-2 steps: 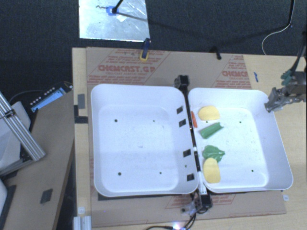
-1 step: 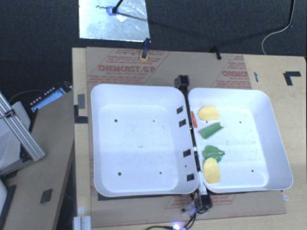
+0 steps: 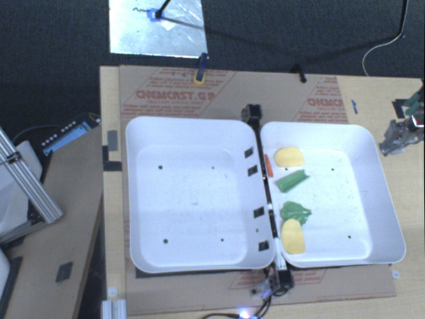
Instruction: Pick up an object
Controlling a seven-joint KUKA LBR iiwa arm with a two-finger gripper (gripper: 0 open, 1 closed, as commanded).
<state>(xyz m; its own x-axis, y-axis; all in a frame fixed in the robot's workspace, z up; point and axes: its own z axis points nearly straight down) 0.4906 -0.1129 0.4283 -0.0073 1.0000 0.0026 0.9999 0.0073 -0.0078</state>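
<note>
The right bin [image 3: 372, 198] holds its objects along its left side. A yellow rounded piece [image 3: 289, 157] lies at the top, with a thin orange stick [image 3: 268, 165] beside it against the divider. Below them lie a green wedge [image 3: 291, 180], a green leafy piece [image 3: 295, 212] and a second yellow piece [image 3: 293, 236]. My gripper [image 3: 398, 137] sits at the view's right edge, outside the right bin's far right rim and well away from all the objects. Nothing shows in its grasp.
The left bin [image 3: 192, 191] stands beside the right one, joined by a black clipped divider [image 3: 262, 178]. Both rest on a cardboard sheet [image 3: 172, 92]. A shiny metal plate [image 3: 158, 17] lies beyond the bench, and aluminium framing [image 3: 26, 191] stands at the left.
</note>
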